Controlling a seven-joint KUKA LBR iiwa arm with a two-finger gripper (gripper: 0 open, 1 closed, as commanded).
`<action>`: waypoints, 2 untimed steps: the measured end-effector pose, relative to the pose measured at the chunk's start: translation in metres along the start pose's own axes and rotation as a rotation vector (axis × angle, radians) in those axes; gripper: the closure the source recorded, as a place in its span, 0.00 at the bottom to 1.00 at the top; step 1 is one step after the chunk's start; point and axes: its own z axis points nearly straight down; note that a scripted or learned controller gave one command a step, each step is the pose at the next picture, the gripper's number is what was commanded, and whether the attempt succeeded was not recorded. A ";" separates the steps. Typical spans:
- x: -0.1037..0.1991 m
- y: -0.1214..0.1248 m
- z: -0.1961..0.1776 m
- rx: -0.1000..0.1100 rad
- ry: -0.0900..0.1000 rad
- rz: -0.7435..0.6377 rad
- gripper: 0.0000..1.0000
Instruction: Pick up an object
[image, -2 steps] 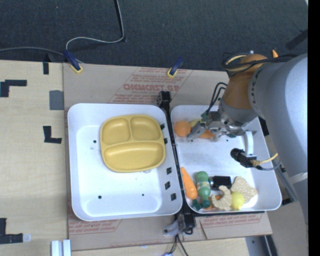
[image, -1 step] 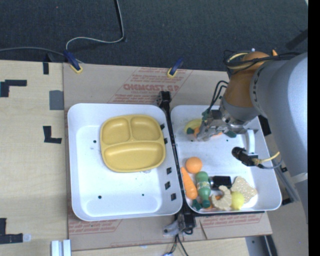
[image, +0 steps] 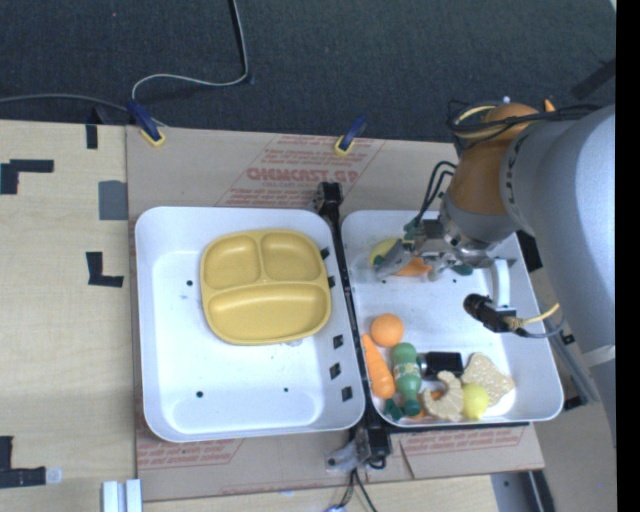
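Right bin (image: 548, 400), far end taken as landmark throughout. Gripper (image: 425, 256) down low near that far end, toward the divider side, over a small cluster of toy food: a yellow-green piece (image: 385, 252) and an orange piece (image: 410, 267) lying touching each other, likely play vegetables. Cannot tell whether apart or together: fingertips blurred against the cluster, so grip on either piece unconfirmed; something orange right at the tips, between them or merely beside, not readable. Judged light, hollow plastic, stiff, smooth and rather slippery, not fragile; prone to squirt sideways if pinched off-centre. Best taken across the narrow middle of the orange piece, clear of its neighbour, or both come up or neither. Rest of the toys well apart from the landmark, at the near end of the same bin: orange ball (image: 387, 329), carrot (image: 377, 367) along the divider, green bottle-like piece (image: 405, 366), small black block (image: 443, 361), pale biscuit-like piece (image: 488, 373), yellow lemon-like piece (image: 476, 402), heaped close together. Left bin (image: 160, 330) beside, bearing a yellow divided plate (image: 266, 284). Black plug and cable (image: 492, 312) hanging from the wrist over the bin floor, middle right.
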 end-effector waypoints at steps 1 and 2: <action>0.001 0.000 -0.009 0.001 0.001 -0.001 1.00; 0.001 0.000 -0.009 0.001 0.000 -0.001 0.00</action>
